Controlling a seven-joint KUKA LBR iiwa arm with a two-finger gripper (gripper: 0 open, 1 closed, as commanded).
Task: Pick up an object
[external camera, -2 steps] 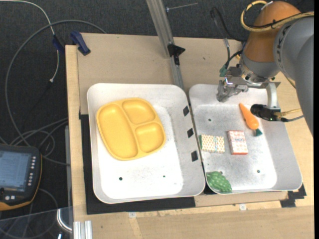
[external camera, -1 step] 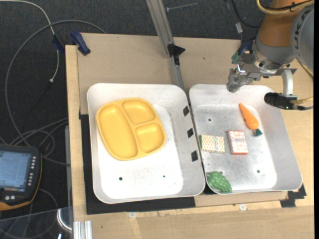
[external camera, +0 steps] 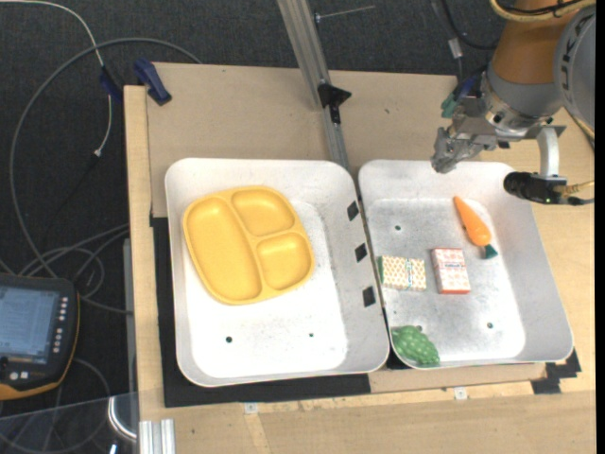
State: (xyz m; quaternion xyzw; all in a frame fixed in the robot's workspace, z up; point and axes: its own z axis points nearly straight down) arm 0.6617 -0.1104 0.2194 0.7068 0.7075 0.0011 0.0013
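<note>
Nothing is picked up yet. The hand hovers above the right bin's far rim; whether it is open or closed, I cannot tell. The toy carrot, nearest to it, lies inside that bin, untouched.

Two bins sit side by side on the bench. In the left bin lies a divided plate, toward its far left. In the right bin, a carrot lies far right; nearer, a patterned packet lies left of a small box. A leafy item rests at the near edge. The gripper hangs over the right bin's far rim.
</note>
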